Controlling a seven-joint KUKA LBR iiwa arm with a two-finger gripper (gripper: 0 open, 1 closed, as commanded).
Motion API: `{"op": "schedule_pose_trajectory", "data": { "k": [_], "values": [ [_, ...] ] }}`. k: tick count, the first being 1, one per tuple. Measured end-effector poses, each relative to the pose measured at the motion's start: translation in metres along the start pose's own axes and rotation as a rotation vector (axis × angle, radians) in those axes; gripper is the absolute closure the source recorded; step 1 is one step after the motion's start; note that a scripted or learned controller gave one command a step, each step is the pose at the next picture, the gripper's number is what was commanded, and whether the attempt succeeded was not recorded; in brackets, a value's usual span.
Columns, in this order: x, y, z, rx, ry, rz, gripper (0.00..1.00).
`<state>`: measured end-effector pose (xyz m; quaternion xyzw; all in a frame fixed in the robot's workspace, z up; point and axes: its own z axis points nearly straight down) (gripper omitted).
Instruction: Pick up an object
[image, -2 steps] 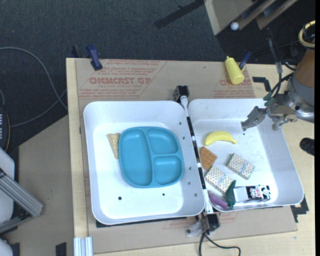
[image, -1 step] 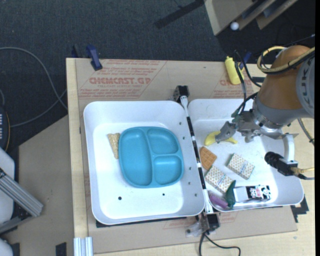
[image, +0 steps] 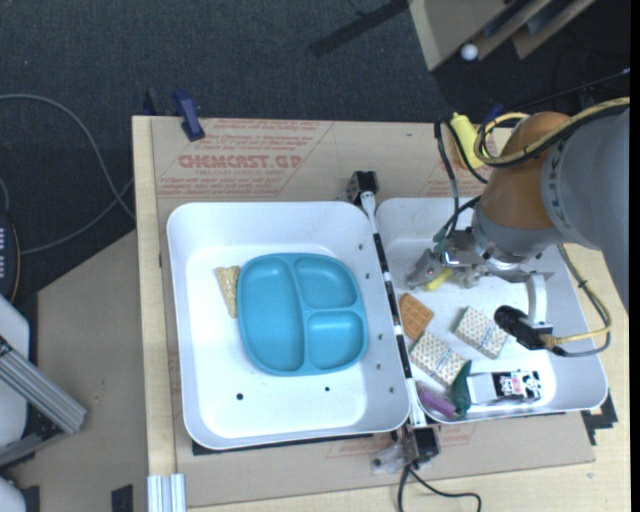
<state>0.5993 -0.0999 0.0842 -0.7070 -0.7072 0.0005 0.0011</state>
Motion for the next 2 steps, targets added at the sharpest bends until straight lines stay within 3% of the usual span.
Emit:
{"op": "schedule_pose_trajectory", "data": {
  "k": [1, 2],
  "values": [
    [-0.003, 0.026, -0.001, -0.004, -0.001, 0.0, 0.0],
    [-0.002, 0.026, -0.011, -0.006, -0.001, 0.0, 1.0]
  ]
}}
